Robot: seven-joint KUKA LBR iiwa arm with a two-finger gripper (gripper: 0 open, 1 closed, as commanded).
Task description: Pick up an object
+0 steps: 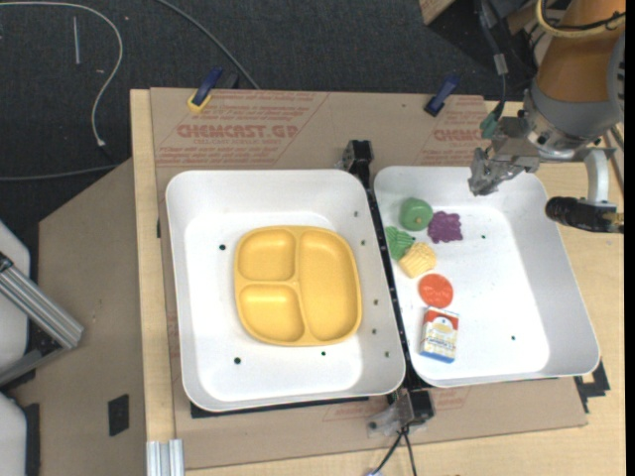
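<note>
So from my remote seat, the arm (575,58) was reaching in from the right, orange band up top, with the jaws (488,178) hanging over the far edge of the right bin (526,296). Honestly I couldn't tell whether the jaws were open or closed, the tips were just a dark blur from that angle, and I saw nothing between them.

All the toys were bunched along the left side of the right bin, nearer me than the jaws. There was a green round thing (416,212) closest to the jaws, with a bunch of purple grapes (445,228) just beside it on the right. A green leafy piece (397,241) sat right up against the bin's left wall, touching a yellow corn cob (418,260). Nearer still was a red-orange tomato (435,291), and just beside that a small red and white carton (441,334), lying flat.

The left bin (198,266) had a yellow divided plate (298,286) sitting in the middle, three compartments, none holding anything I could see.

Both bins sat on a sheet of cardboard (298,127) on the surface, pinned by two blue clips (205,89) at the far edge. A white cable (109,67) looped across the dark floor at the upper left.
</note>
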